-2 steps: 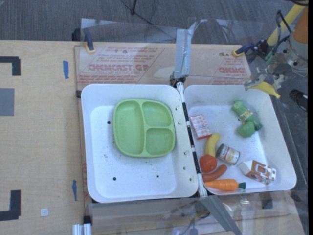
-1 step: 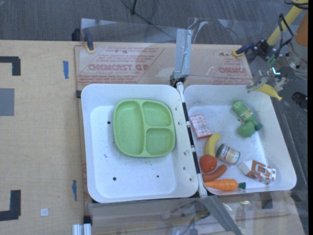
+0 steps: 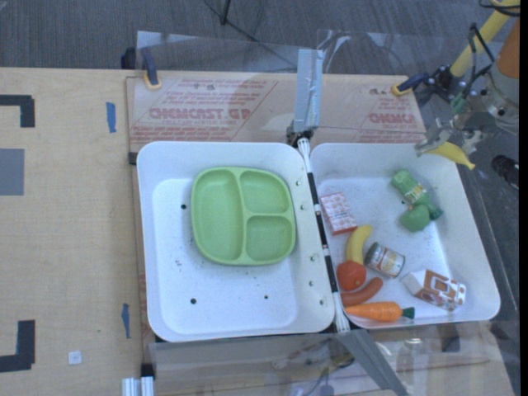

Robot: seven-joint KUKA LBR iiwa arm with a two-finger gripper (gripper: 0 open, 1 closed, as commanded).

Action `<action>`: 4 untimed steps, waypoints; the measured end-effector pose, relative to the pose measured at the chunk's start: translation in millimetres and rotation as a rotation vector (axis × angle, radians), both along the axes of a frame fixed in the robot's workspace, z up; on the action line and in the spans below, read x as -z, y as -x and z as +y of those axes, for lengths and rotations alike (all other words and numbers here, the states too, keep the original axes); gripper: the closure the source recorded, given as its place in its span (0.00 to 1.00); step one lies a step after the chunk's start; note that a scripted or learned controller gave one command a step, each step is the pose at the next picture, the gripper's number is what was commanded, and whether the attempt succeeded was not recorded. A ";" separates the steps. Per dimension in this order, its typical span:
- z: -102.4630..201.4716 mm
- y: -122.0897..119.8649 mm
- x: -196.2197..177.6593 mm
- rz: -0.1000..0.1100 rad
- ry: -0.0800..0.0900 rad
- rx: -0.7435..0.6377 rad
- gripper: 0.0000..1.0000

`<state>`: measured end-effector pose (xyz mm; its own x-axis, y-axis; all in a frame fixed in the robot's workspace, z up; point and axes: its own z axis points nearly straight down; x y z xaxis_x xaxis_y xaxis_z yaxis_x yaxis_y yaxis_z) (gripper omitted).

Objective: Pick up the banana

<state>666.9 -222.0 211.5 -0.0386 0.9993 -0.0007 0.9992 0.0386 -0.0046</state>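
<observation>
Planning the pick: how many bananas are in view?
2. One banana lies in the right bin, between tomato and packet; a second banana sits at the gripper above that bin's far edge. None looks hidden.

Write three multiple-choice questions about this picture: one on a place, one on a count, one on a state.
1. Where does the green divided plate sit?
A. In the left bin
B. In the right bin
C. On the bench outside the bins

2. How many compartments does the plate have?
A. Two
B. Three
C. Five

3. In what state is the banana beside the tomato?
A. Raised above the bench in the hand
B. Resting on the plate
C. Lying on the floor of the right bin, apart from the hand

Answers:
1. A, since the left bin's white floor surrounds the plate.
2. B, one long section and two smaller ones.
3. C, it lies near the divider while the hand is at the bin's far right corner.
</observation>
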 end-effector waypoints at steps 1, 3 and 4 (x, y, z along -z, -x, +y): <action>0.7 -0.7 -4.1 -0.003 0.001 -0.012 0.00; 15.6 -0.3 114.0 0.002 -0.008 -0.156 0.00; 13.0 3.6 108.9 0.019 -0.006 -0.157 1.00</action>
<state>663.3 -209.0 102.6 -0.1945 0.9809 0.0074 0.9806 0.1946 -0.0223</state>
